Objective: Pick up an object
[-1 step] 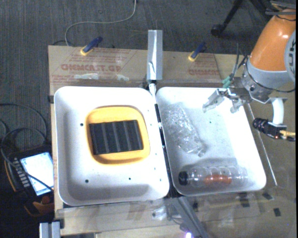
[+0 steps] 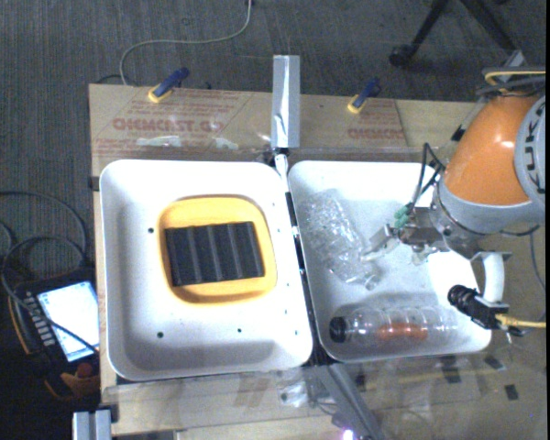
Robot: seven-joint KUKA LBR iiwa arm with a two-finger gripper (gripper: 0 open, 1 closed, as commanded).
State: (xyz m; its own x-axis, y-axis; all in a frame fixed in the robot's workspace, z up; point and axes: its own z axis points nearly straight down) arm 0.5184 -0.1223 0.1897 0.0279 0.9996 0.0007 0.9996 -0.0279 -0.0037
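over the right bin (image 2: 304, 211), the arm (image 2: 495, 159) reaches in from the right, its orange band above the grey wrist. the tool (image 2: 396, 238) hangs low near the bin's middle, just right of a crumpled clear plastic bottle (image 2: 335, 235) that lies slanted from the bin's upper left toward its centre; whether tool and bottle touch cannot be told, and the tool's opening cannot be told either, since its tips blur into the clear plastic. a second clear bottle (image 2: 394, 326) with a dark cap at its left end and a reddish band inside lies lengthwise along the near wall of the same bin. a black cable fitting (image 2: 467, 302) sits by the bin's right rim. the left bin (image 2: 119, 246) holds a yellow tray with a dark ribbed insert (image 2: 215, 250), lying flat at its centre. two blue-and-yellow clamps (image 2: 168, 84) grip the far edge of the bench (image 2: 192, 122), well apart.
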